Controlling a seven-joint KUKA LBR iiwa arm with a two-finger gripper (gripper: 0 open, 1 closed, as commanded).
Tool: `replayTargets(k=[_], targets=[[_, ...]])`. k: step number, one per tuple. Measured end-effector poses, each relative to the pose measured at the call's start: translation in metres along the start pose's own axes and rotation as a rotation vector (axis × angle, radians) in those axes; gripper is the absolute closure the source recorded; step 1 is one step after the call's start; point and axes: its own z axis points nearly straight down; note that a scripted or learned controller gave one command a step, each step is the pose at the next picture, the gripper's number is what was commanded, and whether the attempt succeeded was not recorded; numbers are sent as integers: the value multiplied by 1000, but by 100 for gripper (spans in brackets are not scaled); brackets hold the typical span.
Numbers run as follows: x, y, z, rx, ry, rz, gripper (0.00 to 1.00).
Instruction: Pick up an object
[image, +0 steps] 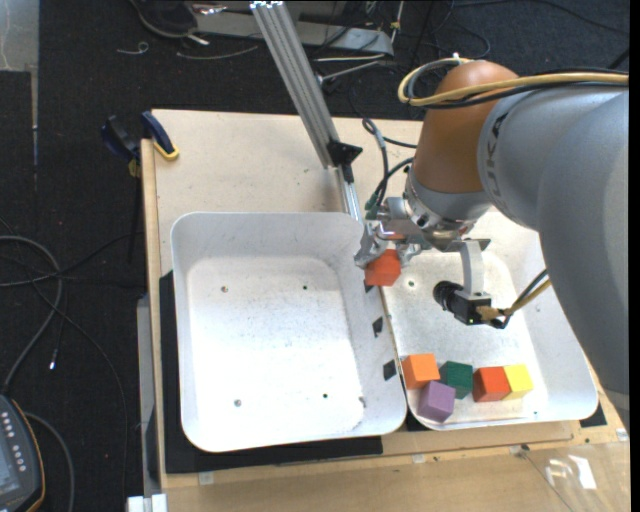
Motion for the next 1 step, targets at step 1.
replayTargets(k=[1], targets=[[58,-26,0,6,-1,1,100]])
